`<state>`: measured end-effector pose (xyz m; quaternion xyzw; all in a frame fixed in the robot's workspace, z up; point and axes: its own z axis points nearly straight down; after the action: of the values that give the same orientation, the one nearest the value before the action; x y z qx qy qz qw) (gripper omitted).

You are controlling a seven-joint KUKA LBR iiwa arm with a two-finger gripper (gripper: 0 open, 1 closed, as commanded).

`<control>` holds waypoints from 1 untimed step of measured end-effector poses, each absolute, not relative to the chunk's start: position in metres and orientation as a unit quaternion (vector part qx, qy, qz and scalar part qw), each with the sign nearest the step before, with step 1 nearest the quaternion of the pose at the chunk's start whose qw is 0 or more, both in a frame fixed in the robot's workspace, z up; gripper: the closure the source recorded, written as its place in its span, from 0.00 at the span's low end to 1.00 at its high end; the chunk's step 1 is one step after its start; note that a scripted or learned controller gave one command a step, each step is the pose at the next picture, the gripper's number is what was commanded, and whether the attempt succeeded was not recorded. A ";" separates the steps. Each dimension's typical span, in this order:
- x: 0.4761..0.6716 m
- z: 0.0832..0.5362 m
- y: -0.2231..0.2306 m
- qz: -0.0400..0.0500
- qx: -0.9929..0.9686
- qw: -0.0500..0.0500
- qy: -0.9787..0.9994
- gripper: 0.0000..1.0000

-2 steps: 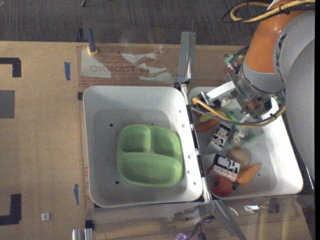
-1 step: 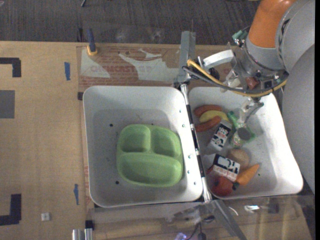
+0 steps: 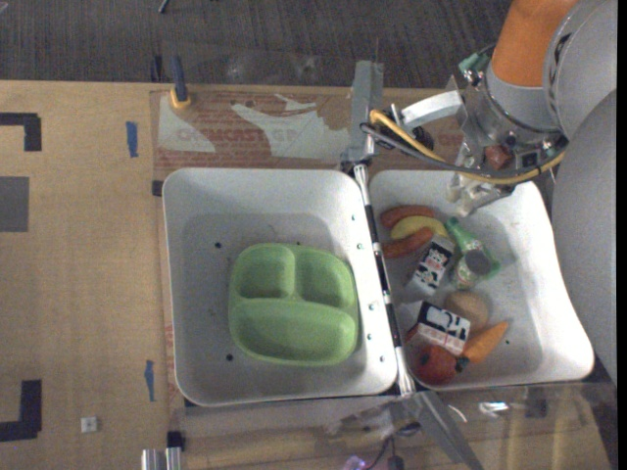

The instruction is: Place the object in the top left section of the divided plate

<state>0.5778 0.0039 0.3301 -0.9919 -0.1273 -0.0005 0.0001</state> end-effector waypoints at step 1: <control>0.553 0.387 -0.071 0.001 -0.988 0.000 -0.155 1.00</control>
<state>0.5527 -0.0708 0.3866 -0.9879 -0.1553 0.0012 0.0001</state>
